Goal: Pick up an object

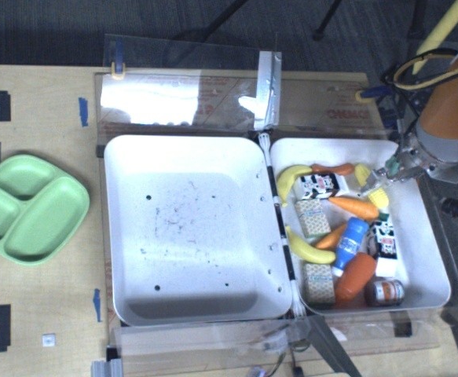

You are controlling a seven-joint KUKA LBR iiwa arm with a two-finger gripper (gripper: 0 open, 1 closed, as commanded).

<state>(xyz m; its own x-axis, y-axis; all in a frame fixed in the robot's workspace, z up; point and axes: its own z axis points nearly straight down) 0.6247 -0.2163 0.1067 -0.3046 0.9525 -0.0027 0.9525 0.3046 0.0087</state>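
- We see the two-finger gripper [387, 171] low over the far right corner of the right-hand shallow white bin [437, 277]; the grey arm with its orange band [448, 116] comes in from the right.
- Whether anything sits in the gripper we cannot tell; it is small and blurred here.
- Closest to it is a small yellow piece [361, 176], touching or just left of the tip, with another yellow lump [379, 200] just nearer.
- Next outward, the orange carrot-shaped toy [354, 206] lies left and a little nearer, long axis running left-right, pointed end to the left.
- The black-and-white cow-print carton [316, 185] and the curved yellow banana [291, 181] sit further left, by the divider.
- A blue bottle with white cap [349, 242], a second yellow banana [307, 247] and a red-orange rounded piece [354, 277] fill the near half.
- Our judgement: the likeliest pick lies just left of the gripper, so a short move left and down would do.
- The left-hand white bin [126, 210] and the green divided plate [32, 208] lie well apart.
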